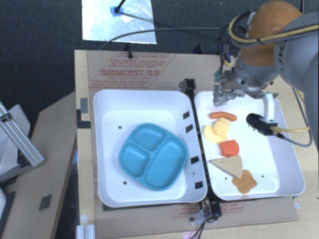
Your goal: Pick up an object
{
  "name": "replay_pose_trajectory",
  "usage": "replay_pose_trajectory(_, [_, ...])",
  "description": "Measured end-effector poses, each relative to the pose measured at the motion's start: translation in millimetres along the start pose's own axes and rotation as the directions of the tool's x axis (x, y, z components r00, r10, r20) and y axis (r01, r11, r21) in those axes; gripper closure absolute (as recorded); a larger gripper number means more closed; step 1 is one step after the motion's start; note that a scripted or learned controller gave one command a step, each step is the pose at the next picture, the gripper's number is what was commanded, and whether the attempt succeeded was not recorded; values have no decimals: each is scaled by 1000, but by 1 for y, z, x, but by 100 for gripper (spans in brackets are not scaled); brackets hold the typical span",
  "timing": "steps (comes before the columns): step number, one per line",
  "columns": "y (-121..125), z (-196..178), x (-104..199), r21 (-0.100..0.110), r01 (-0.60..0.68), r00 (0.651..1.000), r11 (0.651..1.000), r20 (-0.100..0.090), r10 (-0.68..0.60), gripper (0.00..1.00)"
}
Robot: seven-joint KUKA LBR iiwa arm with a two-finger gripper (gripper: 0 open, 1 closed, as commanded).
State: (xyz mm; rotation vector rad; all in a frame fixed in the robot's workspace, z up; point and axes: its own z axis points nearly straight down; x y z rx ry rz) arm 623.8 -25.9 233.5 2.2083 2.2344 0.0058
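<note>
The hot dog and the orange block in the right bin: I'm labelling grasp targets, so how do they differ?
The hot dog is long, thin and rounded at its ends; the orange block is short and squarish. The hot dog lies nearer the end effector, at the far end of the row; the orange block sits mid-row. Both lie flat in the right bin, ungrasped.

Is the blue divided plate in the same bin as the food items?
No: the blue divided plate lies in the left bin, while the sausage sits in the right bin.
</note>
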Motion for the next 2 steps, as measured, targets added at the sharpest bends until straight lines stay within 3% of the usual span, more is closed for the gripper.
replay_pose_trajectory(2, [1, 17, 120, 1, -1, 1000, 1000, 0, 1, 100])
